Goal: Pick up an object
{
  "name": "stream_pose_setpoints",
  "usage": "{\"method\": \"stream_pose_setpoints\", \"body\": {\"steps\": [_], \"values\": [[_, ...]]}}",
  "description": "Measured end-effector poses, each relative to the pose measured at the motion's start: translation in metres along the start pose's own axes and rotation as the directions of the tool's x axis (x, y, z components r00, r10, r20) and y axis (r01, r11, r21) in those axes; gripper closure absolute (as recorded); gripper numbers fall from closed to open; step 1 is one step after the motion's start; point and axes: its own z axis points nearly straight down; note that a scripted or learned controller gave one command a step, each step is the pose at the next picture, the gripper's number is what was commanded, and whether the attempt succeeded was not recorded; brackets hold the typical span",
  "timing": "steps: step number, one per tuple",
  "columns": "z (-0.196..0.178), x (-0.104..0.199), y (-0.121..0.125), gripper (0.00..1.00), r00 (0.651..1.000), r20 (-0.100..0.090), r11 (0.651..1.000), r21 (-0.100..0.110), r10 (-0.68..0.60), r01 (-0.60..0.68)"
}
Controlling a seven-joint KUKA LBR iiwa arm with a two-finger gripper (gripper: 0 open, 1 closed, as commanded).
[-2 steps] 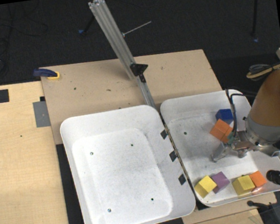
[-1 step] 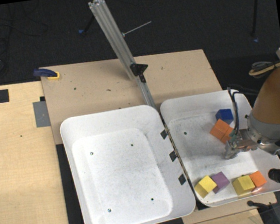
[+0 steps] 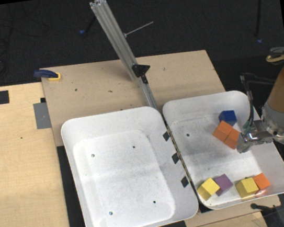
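Near row of blocks: In the right bin (image 3: 194, 109) I see four small blocks along the near wall: a yellow block (image 3: 208, 187) touching a purple block (image 3: 223, 182), then, a little to the right, a second yellow block (image 3: 246, 187) touching a small orange block (image 3: 261, 181).

Left bin: The left bin (image 3: 76, 133) sits just beside the right one, joined by dark clips (image 3: 175, 157) along the shared edge.

Gripper: The gripper (image 3: 243, 143) reaches in from the right, low over the right side of the right bin. I cannot tell how wide its pincer stands; the tip is too small and dark against the bin wall.

Likely target: The large orange block (image 3: 226, 133) lies just left of the gripper tip, touching it or nearly so. I judge this the thing to be picked. I see nothing between the fingers, so I count nothing as held.

Blue block: A blue block (image 3: 227, 117) sits just beyond the orange one, touching or almost touching it.

Risks: The orange block sits turned at an angle, so a closing pincer may meet its corners and twist it out. The tip looks to be beside the block, not over it, so it may shove it left. The blue block crowding the far side could block a finger or be dragged along.

Far bench: A metal rail (image 3: 118, 40) slants up from between the bins, well apart from the work.
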Motion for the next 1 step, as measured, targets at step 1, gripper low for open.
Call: {"method": "stream_pose_setpoints", "body": {"steps": [1], "values": [[-0.057, -0.0068, 0.0088, 1.0, 1.0, 0.001, 1.0, -0.001, -0.003, 0.003]]}}
